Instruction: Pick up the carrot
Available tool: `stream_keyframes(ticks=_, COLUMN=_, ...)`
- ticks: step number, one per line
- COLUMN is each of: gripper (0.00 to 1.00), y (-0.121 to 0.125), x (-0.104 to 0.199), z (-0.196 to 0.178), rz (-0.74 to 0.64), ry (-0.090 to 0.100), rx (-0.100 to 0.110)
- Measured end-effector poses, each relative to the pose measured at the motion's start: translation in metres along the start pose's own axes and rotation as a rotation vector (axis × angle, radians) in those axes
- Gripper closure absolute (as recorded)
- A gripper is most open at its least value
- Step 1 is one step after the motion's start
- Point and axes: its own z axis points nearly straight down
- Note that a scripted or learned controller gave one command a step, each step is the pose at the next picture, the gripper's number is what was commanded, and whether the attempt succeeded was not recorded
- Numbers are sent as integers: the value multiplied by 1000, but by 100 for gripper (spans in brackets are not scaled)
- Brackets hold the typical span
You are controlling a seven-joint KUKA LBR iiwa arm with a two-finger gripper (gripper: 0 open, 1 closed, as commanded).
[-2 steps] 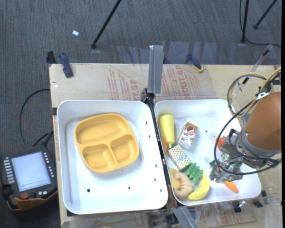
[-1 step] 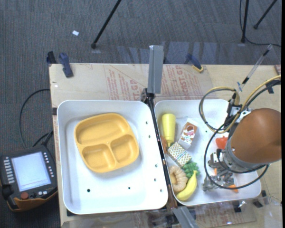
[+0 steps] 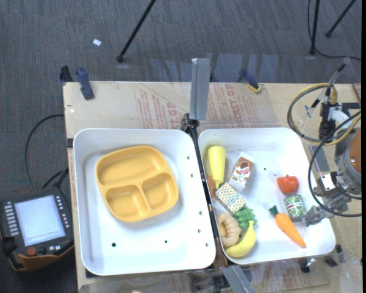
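Bench (image 3: 165, 105): pale board top, red printed lettering along far part. Two shallow white bins side by side on it, touching along middle seam. Left bin (image 3: 85, 224) and right bin (image 3: 317, 237) cover most of board. Grey upright post (image 3: 200, 90) stands at far edge, right at seam between bins. Blue clamp (image 3: 83, 83) grips far left corner; second clamp (image 3: 251, 82), blue with yellow tip, sits on far edge right of post. Bench stands on dark carpet floor (image 3: 43, 41).
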Motion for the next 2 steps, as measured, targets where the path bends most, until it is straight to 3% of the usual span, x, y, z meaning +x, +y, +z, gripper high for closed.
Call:
stream_keyframes(ticks=1, gripper=100, y=0, x=-9, z=118, rz=130, ry=1, rx=-4)
stream_keyframes(ticks=2, gripper=100, y=-3, x=-44, z=29, rz=36, ry=2, rx=1)
